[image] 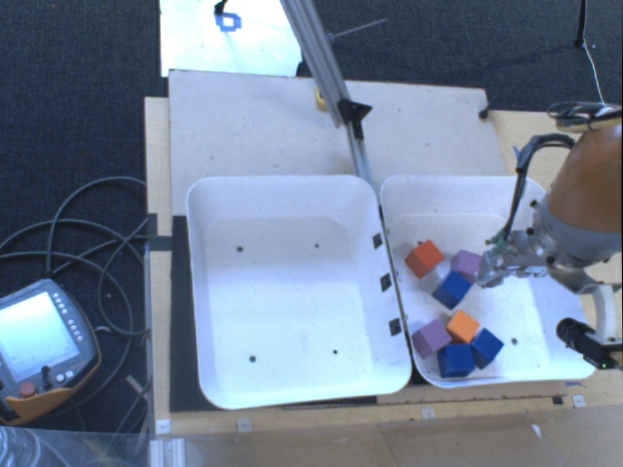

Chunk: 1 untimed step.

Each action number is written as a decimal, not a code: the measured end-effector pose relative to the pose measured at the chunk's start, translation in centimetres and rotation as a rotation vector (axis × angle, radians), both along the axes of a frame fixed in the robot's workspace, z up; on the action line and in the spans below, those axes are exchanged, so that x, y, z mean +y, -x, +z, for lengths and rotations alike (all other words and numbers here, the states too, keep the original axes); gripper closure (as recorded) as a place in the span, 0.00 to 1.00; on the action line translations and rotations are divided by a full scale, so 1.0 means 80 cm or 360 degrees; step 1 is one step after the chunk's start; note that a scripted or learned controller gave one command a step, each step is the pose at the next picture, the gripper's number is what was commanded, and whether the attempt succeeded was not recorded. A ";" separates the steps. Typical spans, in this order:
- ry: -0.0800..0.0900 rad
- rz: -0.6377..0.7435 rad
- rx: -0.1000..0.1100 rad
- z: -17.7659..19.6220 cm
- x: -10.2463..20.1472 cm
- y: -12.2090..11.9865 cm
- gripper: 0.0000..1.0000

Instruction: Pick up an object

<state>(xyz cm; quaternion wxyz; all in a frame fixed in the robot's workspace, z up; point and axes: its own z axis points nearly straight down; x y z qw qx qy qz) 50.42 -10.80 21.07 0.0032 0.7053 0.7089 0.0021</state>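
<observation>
Several small blocks lie in the right bin [428, 197]. An orange block [424, 258], a purple block [466, 262] and a blue block [452, 289] sit near its middle. Closer to the front are a second orange block [463, 326], a second purple block [430, 338] and two blue blocks [455, 360] [486, 345]. My gripper [490, 268] reaches in from the right, low over the bin, its tip right beside the purple block near the middle and just above the blue one.
The left bin [209, 261] stands beside the right one. A metal pole [316, 47] slants in from the top toward the gap between the bins. Cables and a teach pendant [39, 343] lie off the bench at left.
</observation>
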 end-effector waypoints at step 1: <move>-0.0001 -0.0001 0.0003 0.028 0.000 -0.002 1.00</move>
